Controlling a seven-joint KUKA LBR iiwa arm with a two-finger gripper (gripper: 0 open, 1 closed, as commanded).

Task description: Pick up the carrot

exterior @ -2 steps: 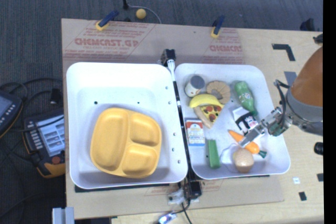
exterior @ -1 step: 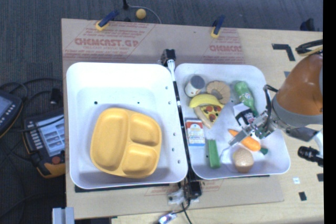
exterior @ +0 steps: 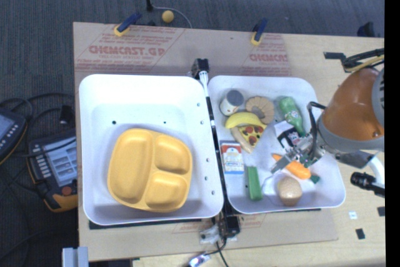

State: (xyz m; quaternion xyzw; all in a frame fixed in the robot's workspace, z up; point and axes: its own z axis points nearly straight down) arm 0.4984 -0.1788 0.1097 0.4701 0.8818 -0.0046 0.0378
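Note:
The carrot (exterior: 300,171) is a small orange piece with a green end, lying in the right bin (exterior: 325,200) toward its right side. My gripper (exterior: 292,158) hangs low right over the carrot's left part, at the end of the arm with the orange band (exterior: 353,110). The gripper covers the carrot's middle, so contact with it cannot be made out.
Around the carrot lie a tan potato (exterior: 289,189), a green stick (exterior: 253,183), a red-and-white box (exterior: 232,157), a pizza slice (exterior: 252,133), a banana (exterior: 240,118), a round cookie (exterior: 260,107) and a green vegetable (exterior: 289,110). The left bin (exterior: 100,103) holds a yellow divided plate (exterior: 150,169).

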